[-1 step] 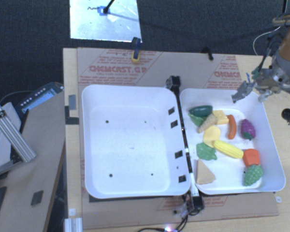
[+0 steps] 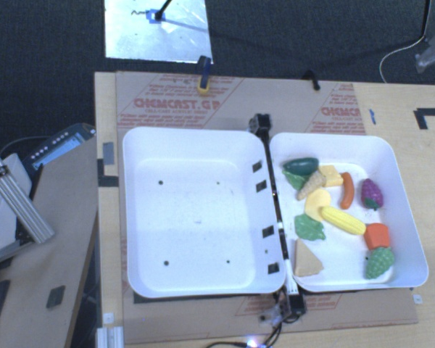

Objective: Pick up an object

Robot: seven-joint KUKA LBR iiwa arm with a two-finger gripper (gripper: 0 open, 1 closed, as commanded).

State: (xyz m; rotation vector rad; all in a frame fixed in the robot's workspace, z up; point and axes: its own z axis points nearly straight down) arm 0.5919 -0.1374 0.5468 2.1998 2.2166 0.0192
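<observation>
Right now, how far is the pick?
Done: nothing that shows. All the toy food lies in the right bin: banana, purple grapes, green grapes, wedge and others. In hand: nothing; no item is lifted. Left: the whole pick, approach, grasp and lift.

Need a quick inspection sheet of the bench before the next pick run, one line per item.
Surface: bench with printed cardboard sheet under two white bins.
Job's things: toy food in the right bin: banana, purple grapes, green grapes, carrot, bread wedge, green leafy piece.
Clutter: yellow clip at the cardboard's far edge.
Pincer: nothing seen.
Cables: white cable top right; wires at the near edge between the bins.
Surroundings: dark carpet, shiny floor panel, left bin.
</observation>
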